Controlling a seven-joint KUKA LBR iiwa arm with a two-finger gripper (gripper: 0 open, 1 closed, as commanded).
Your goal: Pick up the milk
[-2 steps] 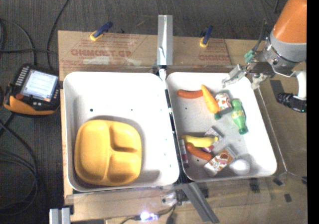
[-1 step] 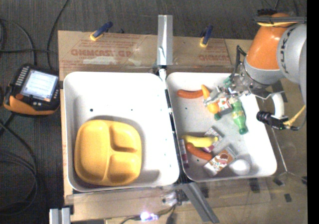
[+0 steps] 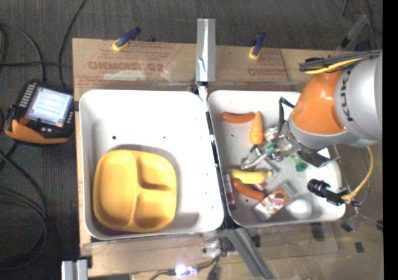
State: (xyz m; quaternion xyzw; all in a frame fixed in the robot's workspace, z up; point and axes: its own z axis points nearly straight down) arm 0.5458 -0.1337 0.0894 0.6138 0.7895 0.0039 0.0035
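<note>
Two bins on the counter, and I'm working over the right bin (image 3: 214,148).
My tool (image 3: 264,151) hangs low amid the clutter at right of centre; whether it is clenched or released I cannot tell. The milk (image 3: 272,201), a small carton, lies flat near the bin's lower edge, long axis running lower left to upper right. I judge this the approach: next I must shift down-frame and align across that axis.

You see smooth glossy plastic on the yellow tray (image 3: 135,190) and white bins (image 3: 149,101); the board (image 3: 124,64) beneath looks matt cardboard.
</note>
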